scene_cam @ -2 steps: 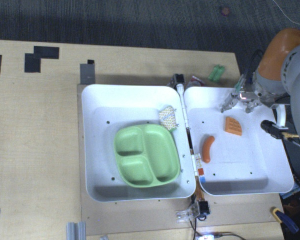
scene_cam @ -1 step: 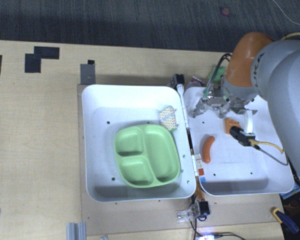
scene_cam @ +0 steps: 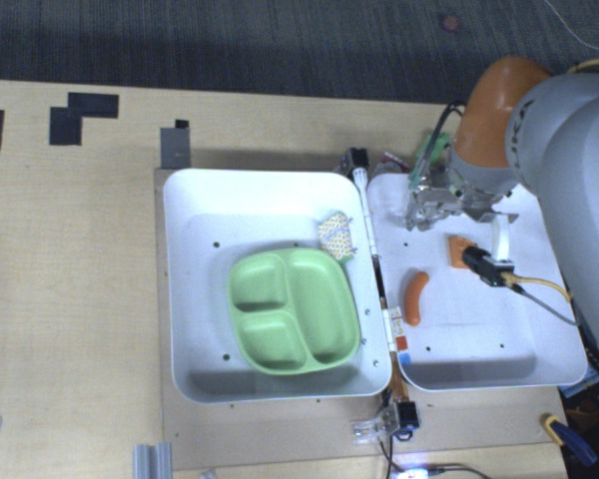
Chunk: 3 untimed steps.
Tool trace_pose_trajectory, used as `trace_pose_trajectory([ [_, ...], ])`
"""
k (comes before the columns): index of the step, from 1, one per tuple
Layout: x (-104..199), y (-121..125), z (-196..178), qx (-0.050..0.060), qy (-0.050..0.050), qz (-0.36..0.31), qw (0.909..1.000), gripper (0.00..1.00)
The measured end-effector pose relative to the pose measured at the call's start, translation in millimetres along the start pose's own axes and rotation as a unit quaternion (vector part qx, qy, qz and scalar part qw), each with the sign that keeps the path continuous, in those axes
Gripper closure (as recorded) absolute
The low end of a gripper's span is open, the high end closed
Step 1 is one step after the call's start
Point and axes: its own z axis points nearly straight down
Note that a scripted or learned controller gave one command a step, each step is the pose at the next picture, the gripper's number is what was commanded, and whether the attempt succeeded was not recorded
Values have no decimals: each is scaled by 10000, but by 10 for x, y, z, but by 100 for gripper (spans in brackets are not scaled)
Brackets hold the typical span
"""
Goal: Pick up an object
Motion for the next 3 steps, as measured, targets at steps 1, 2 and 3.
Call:
trace_pose_trajectory([
  [1,-965,148,-563,21,-15,20,10000,100],
  [2,-956,149,-558,25,-10,15,10000,0],
  [3,-584,144,128,30,-5,10,10000,0],
])
